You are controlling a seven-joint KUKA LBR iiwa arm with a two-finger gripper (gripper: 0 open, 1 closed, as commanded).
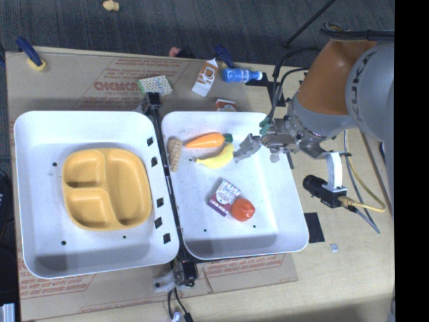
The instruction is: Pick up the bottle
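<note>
A yellow divided plate (106, 186) lies in the left bin (27, 180). In the right bin (285, 210), a carrot (204, 140) touches a banana (216, 157) near the far wall, with a waffle cone (175, 152) at the left wall. Nearer the front sit a small packet (224, 196) and a tomato (242, 208), touching. A small carton (204, 77) lies on the table's far edge.

One fixed camera above the bench (80, 72), looking down aslant on both white bins (27, 180).
</note>
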